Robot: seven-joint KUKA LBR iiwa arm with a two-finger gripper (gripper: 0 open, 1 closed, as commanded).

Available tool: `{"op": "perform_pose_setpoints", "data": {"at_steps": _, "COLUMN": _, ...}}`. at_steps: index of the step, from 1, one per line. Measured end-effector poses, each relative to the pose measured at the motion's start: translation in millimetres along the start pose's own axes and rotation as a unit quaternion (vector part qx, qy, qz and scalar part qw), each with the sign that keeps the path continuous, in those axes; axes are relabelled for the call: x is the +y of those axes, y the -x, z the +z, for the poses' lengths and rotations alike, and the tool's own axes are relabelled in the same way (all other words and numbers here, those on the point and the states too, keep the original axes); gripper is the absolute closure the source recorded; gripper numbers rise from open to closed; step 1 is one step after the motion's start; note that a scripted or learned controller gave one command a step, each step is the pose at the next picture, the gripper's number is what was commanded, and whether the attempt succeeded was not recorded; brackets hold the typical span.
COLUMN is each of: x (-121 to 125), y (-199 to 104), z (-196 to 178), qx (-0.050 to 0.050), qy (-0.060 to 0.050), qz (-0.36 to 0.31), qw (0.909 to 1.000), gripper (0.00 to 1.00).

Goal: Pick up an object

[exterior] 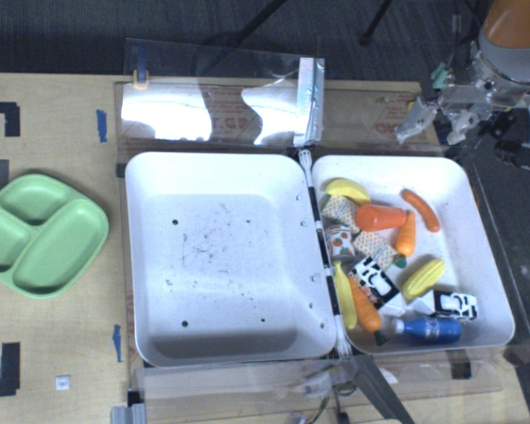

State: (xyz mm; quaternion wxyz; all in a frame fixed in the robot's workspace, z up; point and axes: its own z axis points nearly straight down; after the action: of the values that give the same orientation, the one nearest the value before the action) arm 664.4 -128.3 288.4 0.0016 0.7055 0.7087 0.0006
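Observation:
The right bin (477, 203) holds a heap of toy food. In it I see a yellow banana (346, 188), an orange-red sausage (420, 208), an orange lump (380, 216), a small carrot (406, 234), a corn cob (422, 276), a blue bottle (430, 329) and two black-and-white pieces (371, 279) (457, 305). My gripper (433, 124) hangs above the bench just behind the bin's back right rim, apart from all the objects. Its fingers stand open with nothing between them.
The left bin (216, 254) sits beside the right one, sharing a middle wall. A green divided plate (40, 234) lies at the far left of the bench. A clear plastic panel (221, 100) stands behind the left bin.

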Motion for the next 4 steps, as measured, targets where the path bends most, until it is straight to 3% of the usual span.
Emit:
{"op": "perform_pose_setpoints", "data": {"at_steps": 1, "x": -10, "y": 44, "z": 131, "qx": 0.001, "qy": -0.001, "qz": -0.196, "qw": 0.9805, "gripper": 0.00}}
{"op": "perform_pose_setpoints", "data": {"at_steps": 2, "x": -9, "y": 44, "z": 131, "qx": 0.001, "qy": 0.000, "qz": -0.196, "qw": 0.9805, "gripper": 0.00}}
{"op": "perform_pose_setpoints", "data": {"at_steps": 3, "x": 1, "y": 85, "z": 200, "qx": 0.013, "qy": -0.010, "qz": -0.197, "qw": 0.9803, "gripper": 0.00}}
{"op": "perform_pose_setpoints", "data": {"at_steps": 4, "x": 1, "y": 85, "z": 200, "qx": 0.013, "qy": -0.010, "qz": -0.197, "qw": 0.9803, "gripper": 0.00}}
